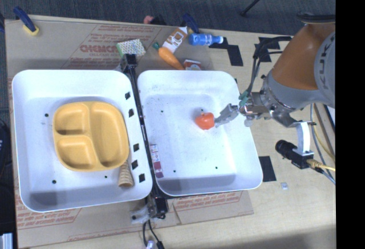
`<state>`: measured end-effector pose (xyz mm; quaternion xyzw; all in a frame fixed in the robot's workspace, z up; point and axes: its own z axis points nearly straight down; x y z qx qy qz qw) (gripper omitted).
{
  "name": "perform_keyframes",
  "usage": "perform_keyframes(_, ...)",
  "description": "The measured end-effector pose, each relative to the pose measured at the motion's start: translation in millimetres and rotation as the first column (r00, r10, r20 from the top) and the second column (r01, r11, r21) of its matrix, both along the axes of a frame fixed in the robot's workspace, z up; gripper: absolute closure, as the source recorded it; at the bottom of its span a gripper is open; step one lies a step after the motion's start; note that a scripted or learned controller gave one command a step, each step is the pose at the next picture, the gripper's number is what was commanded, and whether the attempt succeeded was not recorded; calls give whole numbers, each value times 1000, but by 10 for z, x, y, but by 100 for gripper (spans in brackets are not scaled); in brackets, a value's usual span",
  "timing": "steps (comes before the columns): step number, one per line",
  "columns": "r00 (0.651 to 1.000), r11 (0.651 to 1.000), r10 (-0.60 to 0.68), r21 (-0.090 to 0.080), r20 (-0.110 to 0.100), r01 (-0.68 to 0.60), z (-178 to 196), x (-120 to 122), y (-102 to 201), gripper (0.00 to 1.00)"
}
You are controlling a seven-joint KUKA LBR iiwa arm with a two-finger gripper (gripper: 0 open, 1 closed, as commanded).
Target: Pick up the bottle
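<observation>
A small blue bottle (205, 40) lies on its side on the bench behind the right bin (188, 176). Next to it, to the left, lies a white container with an orange label (175, 39). Inside the right bin rests a small red-orange object (205, 121). My gripper (224, 115) reaches in low from the right, its tip just beside that red-orange object at its right edge. It is far from the blue bottle. The tip is too small and slanted to read how it stands.
The left bin (34, 88) holds a yellow compartment plate (91, 135) and a tan cone (125, 176) near its front right corner. Behind the bins lie an orange carrot-like piece (170, 58) and a green checkered item (130, 47). Blue clamps (25, 20) grip the bench edge.
</observation>
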<state>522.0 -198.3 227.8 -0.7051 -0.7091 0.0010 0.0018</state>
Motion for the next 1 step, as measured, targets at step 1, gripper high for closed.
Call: perform_keyframes(1, 1000, 1000, 5, 1, -2, -5, 101, 4, 4, 100)
